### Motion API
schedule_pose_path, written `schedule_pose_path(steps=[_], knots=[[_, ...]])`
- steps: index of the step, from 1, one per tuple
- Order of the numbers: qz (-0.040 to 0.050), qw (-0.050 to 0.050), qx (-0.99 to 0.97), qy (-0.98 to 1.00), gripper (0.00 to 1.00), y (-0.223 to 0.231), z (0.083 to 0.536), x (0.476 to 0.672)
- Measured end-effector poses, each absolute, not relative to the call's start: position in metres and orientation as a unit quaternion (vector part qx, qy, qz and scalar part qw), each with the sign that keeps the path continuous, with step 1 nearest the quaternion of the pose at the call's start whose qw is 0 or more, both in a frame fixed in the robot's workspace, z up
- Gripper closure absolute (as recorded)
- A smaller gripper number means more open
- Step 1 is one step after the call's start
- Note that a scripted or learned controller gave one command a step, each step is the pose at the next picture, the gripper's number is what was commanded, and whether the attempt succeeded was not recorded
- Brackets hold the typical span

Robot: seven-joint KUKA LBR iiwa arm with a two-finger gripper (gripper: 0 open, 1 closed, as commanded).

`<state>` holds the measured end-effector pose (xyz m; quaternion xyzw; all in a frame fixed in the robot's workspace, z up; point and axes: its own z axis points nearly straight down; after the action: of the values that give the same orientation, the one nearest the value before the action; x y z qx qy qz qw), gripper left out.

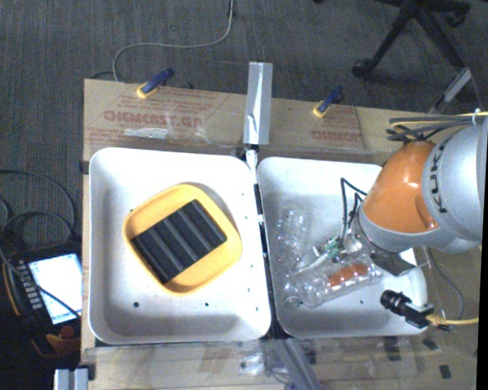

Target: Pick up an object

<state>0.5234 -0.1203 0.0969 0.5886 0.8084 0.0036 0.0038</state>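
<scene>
The gripper (357, 255) is being held low over a clear plastic bottle (335, 278) in the right bin (310, 177); its grip cannot be told.

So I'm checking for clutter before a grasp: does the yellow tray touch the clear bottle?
Apart. The camera view shows the yellow tray lying in the left bin and the clear bottle in the right bin, with both bin walls between them.

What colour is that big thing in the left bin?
Yellow tray with black ribbed centre, seen in the camera view.
</scene>
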Motion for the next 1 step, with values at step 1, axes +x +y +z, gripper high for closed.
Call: schedule_pose_path(steps=[1], knots=[[0.0000,0.001,0.583,0.812,0.00,-0.1613,0.1110,0.5803]])
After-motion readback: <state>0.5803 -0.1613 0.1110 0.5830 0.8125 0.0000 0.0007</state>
